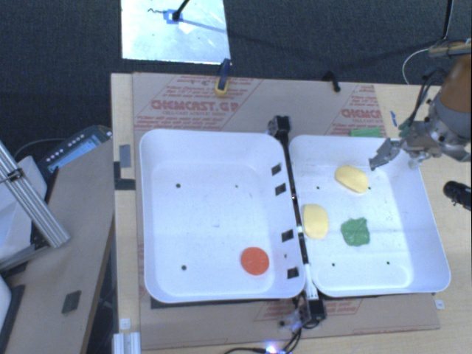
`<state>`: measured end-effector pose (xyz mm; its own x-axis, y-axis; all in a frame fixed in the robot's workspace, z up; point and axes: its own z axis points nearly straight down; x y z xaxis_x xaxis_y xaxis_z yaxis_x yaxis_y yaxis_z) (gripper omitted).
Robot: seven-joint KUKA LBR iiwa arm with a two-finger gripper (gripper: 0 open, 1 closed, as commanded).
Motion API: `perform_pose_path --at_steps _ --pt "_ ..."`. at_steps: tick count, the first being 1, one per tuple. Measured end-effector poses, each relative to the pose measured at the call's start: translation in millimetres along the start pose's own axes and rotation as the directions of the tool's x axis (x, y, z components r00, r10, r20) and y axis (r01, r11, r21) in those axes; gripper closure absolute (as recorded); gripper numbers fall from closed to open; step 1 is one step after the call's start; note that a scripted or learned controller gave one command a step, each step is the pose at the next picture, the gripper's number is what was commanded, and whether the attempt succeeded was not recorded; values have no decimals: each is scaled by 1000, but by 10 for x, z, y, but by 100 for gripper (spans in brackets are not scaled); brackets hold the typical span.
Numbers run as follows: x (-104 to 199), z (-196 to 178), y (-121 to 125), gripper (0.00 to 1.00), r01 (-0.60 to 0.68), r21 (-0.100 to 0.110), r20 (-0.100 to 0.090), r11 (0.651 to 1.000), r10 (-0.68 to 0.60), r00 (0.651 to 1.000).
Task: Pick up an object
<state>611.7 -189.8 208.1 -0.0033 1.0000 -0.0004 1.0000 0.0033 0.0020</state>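
Note:
My gripper (pixel 398 158) hovers over the far right part of the right bin (pixel 424 220), open, with nothing between its fingers. One fingertip (pixel 380 158) points down-left toward a yellow oval object (pixel 352 178) that lies just left of and below it, apart from it. A second pale yellow object (pixel 316 220) rests near the right bin's left wall. A green crumpled object (pixel 355 231) lies to its right. An orange round object (pixel 255 261) sits in the near part of the left bin (pixel 158 198).
The two bins meet at a divider with black clips (pixel 289 212). The arm (pixel 451 113) and its cables enter from the right above the right bin's far corner. A yellow-and-blue clamp (pixel 222 80) stands at the bench's far edge.

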Motion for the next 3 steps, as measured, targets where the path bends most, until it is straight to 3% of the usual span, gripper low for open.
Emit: perform_pose_path --at_steps 1,2,3 --pt "-175 1100 -1170 0 -9 17 -5 1000 9 1000" --pt "-166 932 -1082 100 -1 -2 1 1000 1 1000" --pt "246 -155 -981 100 5 -11 2 1000 -5 1000"
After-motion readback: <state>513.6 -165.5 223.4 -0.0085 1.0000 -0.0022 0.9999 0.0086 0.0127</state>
